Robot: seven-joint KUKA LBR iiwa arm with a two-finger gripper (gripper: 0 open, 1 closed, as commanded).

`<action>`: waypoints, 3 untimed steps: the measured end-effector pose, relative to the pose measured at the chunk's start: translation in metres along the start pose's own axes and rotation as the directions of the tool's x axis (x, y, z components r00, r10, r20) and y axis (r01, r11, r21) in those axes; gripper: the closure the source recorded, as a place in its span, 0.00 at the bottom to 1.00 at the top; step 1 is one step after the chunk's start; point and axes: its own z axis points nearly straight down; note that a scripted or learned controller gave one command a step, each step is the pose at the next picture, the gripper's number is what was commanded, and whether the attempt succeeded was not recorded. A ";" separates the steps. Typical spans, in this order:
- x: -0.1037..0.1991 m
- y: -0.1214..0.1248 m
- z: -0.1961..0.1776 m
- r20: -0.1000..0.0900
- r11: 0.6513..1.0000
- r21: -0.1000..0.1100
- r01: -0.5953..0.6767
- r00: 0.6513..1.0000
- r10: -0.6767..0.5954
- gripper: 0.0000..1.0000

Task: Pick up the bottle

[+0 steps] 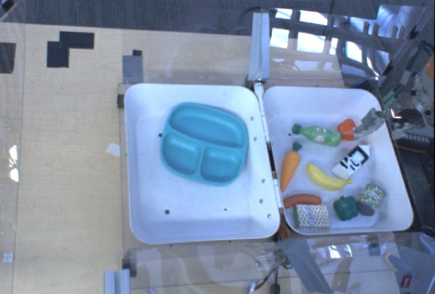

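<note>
- On the left we see a white bin (139, 170) with a blue three-section tray (204, 143) lying flat near its middle.
- In the right bin (401, 208) we find the bottle (317, 135), green, lying on its side in the upper left part, its cap end pointing left.
- Just below the bottle we see a carrot (289, 168), and beneath that a red sausage (302, 201) touching a patterned box (312, 216).
- Near the centre a banana (327, 178) lies next to a white carton with black marks (351, 161).
- A small orange-red piece (346, 128) sits right of the bottle.
- Lower right we see a dark green vegetable (346, 208) beside a small can (371, 197).
- The gripper (372, 121) hangs at the bin's upper right edge, well apart from the bottle; we cannot tell how its pincer stands, and we see nothing held in it.
</note>
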 end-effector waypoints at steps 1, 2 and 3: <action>0.042 0.076 0.105 -0.001 0.991 0.000 0.136 0.991 -0.136 0.00; 0.054 0.070 0.166 0.001 0.987 -0.007 0.160 0.987 -0.160 0.00; 0.056 0.073 0.153 0.000 0.987 -0.014 0.161 0.987 -0.161 1.00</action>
